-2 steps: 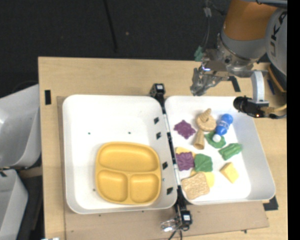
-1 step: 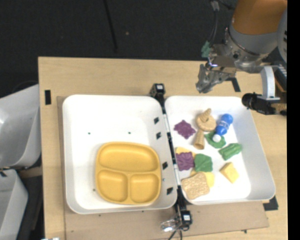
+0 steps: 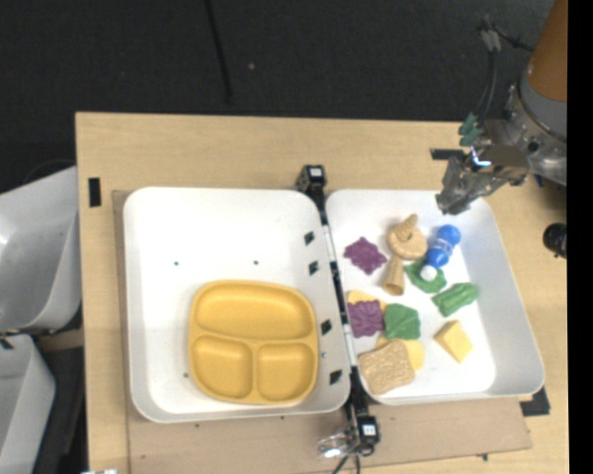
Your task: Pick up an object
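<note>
My gripper (image 3: 455,197) hangs over the back right corner of the right bin (image 3: 509,309), above and right of the toys, with nothing seen between its fingers. Below it lie a blue bottle-shaped toy (image 3: 440,245) and a tan ice-cream-cone toy (image 3: 403,250). Further forward sit a purple piece (image 3: 365,256), another purple piece (image 3: 366,317), green pieces (image 3: 456,297) (image 3: 401,321), a yellow block (image 3: 455,341) and a brown bread slice (image 3: 386,366).
A yellow divided tray (image 3: 252,342) rests in the left bin (image 3: 158,265). A black divider with clips (image 3: 331,284) separates the two bins. The wooden bench (image 3: 99,156) surrounds them.
</note>
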Available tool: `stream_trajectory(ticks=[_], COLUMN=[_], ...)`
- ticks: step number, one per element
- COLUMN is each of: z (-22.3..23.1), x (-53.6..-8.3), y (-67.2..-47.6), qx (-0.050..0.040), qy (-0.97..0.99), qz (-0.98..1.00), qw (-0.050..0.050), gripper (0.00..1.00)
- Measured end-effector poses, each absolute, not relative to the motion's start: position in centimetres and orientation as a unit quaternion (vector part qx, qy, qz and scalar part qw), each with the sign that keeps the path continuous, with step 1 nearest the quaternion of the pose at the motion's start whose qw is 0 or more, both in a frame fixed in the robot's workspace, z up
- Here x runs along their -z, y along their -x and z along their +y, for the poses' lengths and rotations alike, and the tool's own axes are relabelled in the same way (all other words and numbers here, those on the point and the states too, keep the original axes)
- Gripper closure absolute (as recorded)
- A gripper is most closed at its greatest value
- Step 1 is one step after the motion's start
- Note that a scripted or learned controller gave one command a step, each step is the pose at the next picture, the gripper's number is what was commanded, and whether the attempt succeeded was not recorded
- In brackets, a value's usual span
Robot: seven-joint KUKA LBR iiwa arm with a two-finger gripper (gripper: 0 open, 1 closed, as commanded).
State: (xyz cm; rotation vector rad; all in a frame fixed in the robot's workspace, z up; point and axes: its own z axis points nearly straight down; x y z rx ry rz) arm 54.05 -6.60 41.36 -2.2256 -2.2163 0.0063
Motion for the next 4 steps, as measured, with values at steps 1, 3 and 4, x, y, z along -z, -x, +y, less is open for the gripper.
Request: stream_trajectory(ticks=[1, 3, 4], z=[-5.7, -4.2, -0.2], x=[-20.1, -43.3, -34.6], y=[-57.0, -48.9, -49.0], qx=[-0.0071, 0.0077, -0.0025], qy=[0.708, 0.706, 0.705], qz=[-0.706, -0.708, -0.709], qw=[0.008, -0.008, 0.002], gripper=[1.0, 1.0, 1.0])
